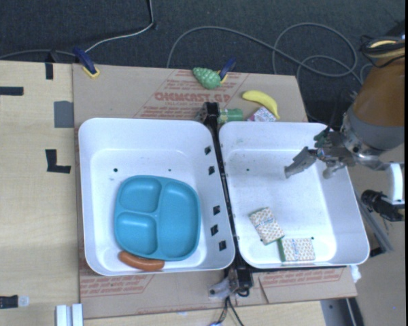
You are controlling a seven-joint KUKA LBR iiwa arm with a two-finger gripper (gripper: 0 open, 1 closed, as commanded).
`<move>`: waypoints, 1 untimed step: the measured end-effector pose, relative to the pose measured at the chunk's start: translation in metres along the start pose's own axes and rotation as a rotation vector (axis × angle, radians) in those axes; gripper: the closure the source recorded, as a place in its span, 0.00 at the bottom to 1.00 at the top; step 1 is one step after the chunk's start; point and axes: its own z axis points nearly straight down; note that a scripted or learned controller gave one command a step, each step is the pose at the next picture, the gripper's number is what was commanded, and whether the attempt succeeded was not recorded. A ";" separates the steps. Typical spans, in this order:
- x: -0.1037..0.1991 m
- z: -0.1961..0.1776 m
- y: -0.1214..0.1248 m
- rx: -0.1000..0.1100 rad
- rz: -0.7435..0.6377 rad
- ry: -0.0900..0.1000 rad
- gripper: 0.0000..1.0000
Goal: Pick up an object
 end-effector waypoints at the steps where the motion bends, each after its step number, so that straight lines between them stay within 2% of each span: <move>1: 0.037 0.095 -0.025 0.002 -0.002 0.003 0.00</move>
